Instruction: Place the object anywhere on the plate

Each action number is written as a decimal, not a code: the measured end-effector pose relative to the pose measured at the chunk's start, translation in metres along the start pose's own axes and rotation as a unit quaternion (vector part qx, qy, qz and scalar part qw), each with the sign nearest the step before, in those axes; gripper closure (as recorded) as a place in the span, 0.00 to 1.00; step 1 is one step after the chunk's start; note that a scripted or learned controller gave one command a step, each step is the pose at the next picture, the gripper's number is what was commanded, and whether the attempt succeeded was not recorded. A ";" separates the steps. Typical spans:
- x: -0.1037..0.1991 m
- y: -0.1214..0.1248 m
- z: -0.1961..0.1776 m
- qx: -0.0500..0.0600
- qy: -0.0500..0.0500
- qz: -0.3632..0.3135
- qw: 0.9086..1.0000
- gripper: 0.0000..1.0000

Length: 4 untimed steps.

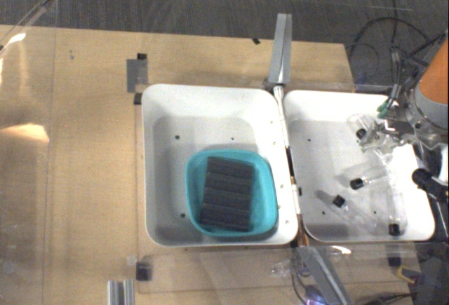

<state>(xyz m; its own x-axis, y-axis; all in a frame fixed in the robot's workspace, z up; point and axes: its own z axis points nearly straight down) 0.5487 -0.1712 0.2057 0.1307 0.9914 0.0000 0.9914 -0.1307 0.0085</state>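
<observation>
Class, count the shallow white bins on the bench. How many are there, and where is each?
2. The left bin holds a teal plate with a dark ridged block; the right bin lies beside it.

Two bins are set side by side on the tabletop (84,212). In the left bin (158,156), toward its near edge, a plate (195,177) is seated; a ridged block (226,193) lies on it. The claw (382,130) hangs over the right bin (316,219).

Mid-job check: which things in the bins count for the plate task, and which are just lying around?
Job:
- dark ridged block
- teal plate in the left bin, block already lying on it
- pincer over the right bin

Lying about:
- small black piece, right bin
</observation>
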 end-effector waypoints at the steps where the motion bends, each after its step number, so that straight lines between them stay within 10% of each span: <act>1: 0.072 -0.008 -0.006 0.001 0.000 0.004 1.000 1.00; 3: 0.217 -0.051 0.020 0.001 0.001 -0.108 0.994 1.00; 4: 0.217 -0.051 0.020 0.001 0.001 -0.107 0.994 0.00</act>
